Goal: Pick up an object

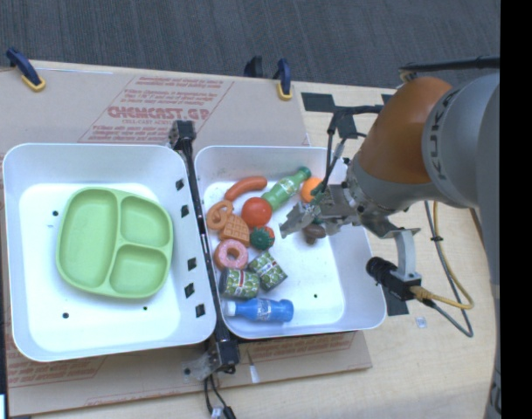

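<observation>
Down in the right bin [357, 308], the gripper [311, 223] sits low at the bin's upper right part, and whether it is parted or closed cannot be told from here; a small dark thing shows just beneath it, too blurred to name. At its 12 o'clock, touching distance, an orange ball [311, 187]. At 11 o'clock lies the green bottle [286, 188], long axis running from 8 to 2 o'clock, cap end toward the ball. Crowding in from 9 o'clock: the red tomato [257, 211], with a small dark green ball [263, 238] just below it. Further toward 10 o'clock, the sausage [245, 187] lies slanted the same way as the bottle. On the far 9 o'clock side, a pretzel [218, 215] and waffle [235, 230] touch. At 7 o'clock, the pink doughnut [231, 254], two green packets [254, 276], and the blue bottle [260, 310] lying flat, axis 9 to 3. The left bin [21, 321] holds a green divided plate [115, 243].
</observation>
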### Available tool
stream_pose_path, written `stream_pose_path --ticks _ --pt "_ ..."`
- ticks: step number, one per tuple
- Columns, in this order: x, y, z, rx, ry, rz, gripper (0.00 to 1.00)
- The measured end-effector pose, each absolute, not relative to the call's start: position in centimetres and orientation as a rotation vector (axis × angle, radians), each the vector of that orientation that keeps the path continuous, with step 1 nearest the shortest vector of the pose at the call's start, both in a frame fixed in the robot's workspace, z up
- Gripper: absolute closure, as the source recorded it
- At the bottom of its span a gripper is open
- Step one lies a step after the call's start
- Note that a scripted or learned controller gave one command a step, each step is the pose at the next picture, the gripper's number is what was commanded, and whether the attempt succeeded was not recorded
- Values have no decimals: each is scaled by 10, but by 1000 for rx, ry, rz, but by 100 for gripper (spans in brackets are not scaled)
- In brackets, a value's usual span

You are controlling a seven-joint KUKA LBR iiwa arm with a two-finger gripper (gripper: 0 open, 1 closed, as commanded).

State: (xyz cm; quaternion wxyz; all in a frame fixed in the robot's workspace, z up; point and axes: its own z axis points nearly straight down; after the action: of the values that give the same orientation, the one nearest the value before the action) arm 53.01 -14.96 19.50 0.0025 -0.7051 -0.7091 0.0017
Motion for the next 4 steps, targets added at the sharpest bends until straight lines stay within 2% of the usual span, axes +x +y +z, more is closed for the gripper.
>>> stream_pose_path --ticks 1,2,3,4 --pt "475 -93 94 -2209 -2225 6 0" --pt "476 -94 104 -2205 -2230 9 100" --pt "478 -61 320 -2216 -2232 -1 100" --pt "478 -61 320 -2215 -2231 0 0"
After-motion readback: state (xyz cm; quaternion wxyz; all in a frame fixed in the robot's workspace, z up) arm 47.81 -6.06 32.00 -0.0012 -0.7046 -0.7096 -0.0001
